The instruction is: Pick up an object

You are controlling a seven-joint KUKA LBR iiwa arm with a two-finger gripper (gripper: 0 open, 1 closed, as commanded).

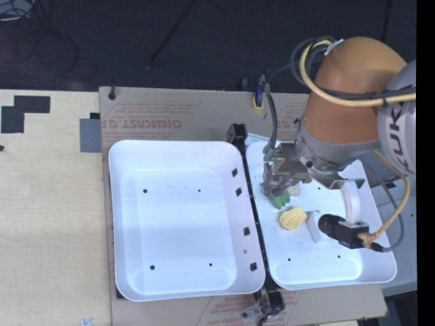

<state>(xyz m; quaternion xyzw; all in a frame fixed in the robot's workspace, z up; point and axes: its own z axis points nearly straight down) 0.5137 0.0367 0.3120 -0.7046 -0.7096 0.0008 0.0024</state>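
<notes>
In right bin [340,272], gripper [274,185] directly above green object [279,200], grip state indeterminate, yellow ridged object [292,218] just beside it.

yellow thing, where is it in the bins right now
In the camera view, the yellow thing lies in the bin on the view's right, close to its left wall. It sits just in front of the gripper and a small green object.

Light falls evenly and bright on the counter [47,202]; the left bin [177,229] has a soft grey shade over its upper floor and a brighter lower part; the arm's orange band [360,60] carries a mild sheen. The background beyond is dark; the picture is soft, with fine detail blurred.
</notes>
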